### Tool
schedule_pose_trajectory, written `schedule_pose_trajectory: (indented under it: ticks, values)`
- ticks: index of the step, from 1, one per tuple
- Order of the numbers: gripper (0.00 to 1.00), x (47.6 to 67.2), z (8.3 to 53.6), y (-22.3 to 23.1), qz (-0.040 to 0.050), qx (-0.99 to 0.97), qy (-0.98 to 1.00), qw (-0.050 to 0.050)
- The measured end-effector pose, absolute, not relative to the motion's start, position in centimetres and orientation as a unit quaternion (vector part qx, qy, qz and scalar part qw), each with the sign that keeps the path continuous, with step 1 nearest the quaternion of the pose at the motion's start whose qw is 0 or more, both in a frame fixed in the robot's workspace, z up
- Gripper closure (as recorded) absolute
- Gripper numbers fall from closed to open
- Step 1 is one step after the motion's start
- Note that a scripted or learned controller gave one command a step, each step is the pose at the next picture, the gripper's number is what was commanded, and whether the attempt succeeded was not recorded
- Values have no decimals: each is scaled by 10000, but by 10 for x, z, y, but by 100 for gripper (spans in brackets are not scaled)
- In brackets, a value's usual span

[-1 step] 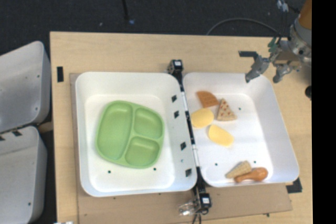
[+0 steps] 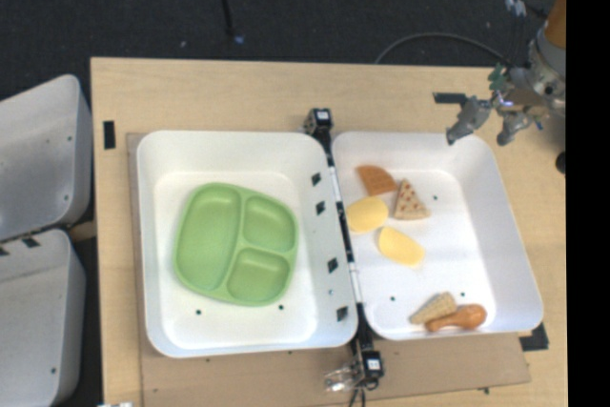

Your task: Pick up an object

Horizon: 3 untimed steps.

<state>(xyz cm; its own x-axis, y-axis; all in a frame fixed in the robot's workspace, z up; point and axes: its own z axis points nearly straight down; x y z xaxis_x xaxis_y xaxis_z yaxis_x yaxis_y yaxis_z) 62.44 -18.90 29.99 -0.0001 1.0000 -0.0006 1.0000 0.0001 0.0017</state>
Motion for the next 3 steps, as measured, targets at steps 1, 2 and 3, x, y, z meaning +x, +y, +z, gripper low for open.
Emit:
schedule_pose_trajectory:
  ticks: [1,2,3]
  values:
    - [0,619,252,-191,-14,7072,7070,-3]
    - [0,625,193,-187,-18,7063,7079,-11]
    - [0,623,147,-196,-16,7076,7066,-1]
